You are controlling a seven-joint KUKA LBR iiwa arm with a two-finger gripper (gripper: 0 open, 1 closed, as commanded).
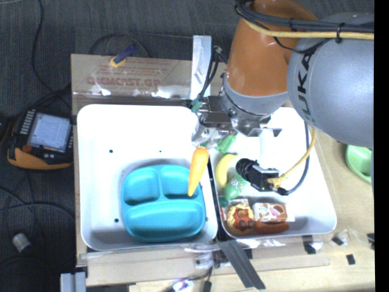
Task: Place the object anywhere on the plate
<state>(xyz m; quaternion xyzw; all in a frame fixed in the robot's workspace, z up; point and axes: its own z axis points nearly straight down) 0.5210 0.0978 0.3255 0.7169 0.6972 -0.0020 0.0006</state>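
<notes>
One carrot hangs from my claw, gripped at its top, tip over the blue plate, not yet released.

Open white floor across the left bin's upper half, blue plate filling its lower part, carrot over the plate's right edge, right bin crowded with toy food

plate in left bin | carrot over plate's right edge
</notes>
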